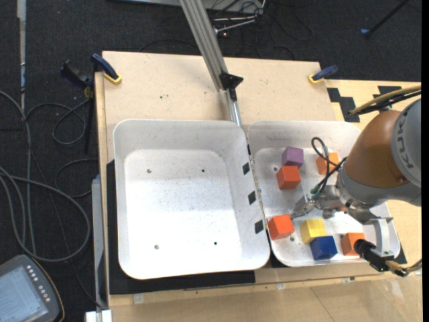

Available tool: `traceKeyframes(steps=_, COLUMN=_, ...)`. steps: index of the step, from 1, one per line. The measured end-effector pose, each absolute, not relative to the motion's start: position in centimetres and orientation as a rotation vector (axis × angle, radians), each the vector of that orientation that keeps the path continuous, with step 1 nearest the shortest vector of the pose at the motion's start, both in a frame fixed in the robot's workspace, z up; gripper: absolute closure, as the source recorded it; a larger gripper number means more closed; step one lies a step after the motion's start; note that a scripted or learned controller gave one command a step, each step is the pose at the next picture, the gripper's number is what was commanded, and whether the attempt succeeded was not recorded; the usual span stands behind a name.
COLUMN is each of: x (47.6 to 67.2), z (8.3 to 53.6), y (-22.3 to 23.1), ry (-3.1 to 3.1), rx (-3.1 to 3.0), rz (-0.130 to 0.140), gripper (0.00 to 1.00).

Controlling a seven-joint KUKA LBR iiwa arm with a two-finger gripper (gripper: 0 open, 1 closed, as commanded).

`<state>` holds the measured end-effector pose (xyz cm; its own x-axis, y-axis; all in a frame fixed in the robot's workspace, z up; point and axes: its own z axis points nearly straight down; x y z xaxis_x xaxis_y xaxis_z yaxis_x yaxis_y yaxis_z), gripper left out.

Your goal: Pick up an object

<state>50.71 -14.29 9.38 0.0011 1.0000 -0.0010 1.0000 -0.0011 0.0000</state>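
The right bin (265, 143) holds several small blocks. A purple block (292, 155) and an orange-red block (289, 176) lie near its back. Another orange block (281, 226) sits at the front left, with a yellow block (312, 230) and a blue block (324, 247) beside it. One more orange block (350, 243) lies at the front right, and an orange piece (328, 163) shows behind the arm. My gripper (314, 204) hangs low over the middle of this bin, just above the yellow block, with nothing visibly held.
The left bin (175, 193) sits beside the right one, sharing a raised divider (251, 186). A slanted metal pole (204, 35) reaches over the back of the bench. Clamps (106, 69) grip the board's back corners. The arm's orange band (375, 156) covers the right bin's right side.
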Motion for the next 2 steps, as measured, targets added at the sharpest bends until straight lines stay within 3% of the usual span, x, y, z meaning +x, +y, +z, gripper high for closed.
traceKeyframes(steps=1, x=50.8, z=10.6, y=-14.3, ry=2.218, rx=2.22, rz=0.002, gripper=1.0)
traceKeyframes(steps=2, x=51.3, z=14.8, y=-14.3, ry=2.22, rx=2.215, rz=0.004, gripper=1.0)
